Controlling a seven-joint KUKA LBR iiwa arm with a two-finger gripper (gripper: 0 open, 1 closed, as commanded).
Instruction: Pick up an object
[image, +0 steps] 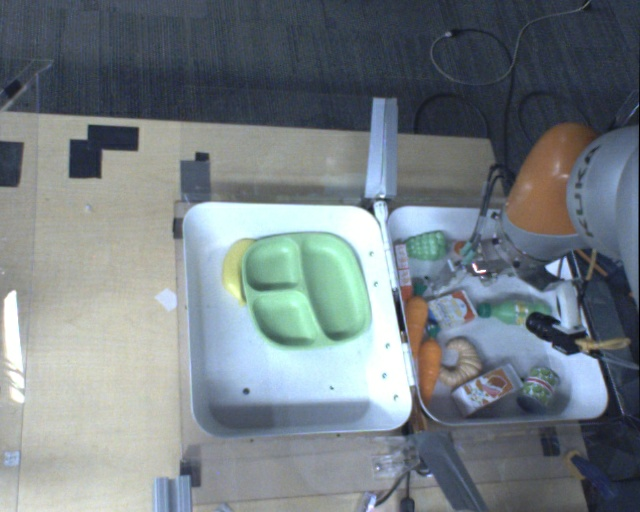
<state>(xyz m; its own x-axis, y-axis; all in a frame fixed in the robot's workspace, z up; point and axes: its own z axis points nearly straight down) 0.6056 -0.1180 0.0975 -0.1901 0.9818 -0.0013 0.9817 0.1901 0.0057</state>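
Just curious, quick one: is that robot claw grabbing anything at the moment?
Gripper: low over the right bin, among the items; whether it grips anything cannot be told.

You won't find any writing here that can be read. The small carton (487, 389) at the near edge of the right bin (590, 400) carries red and white print, and the flat packet (452, 309) in the middle of that bin has colored patches, but both are too small and blurred for you to make out a word, brand or number.
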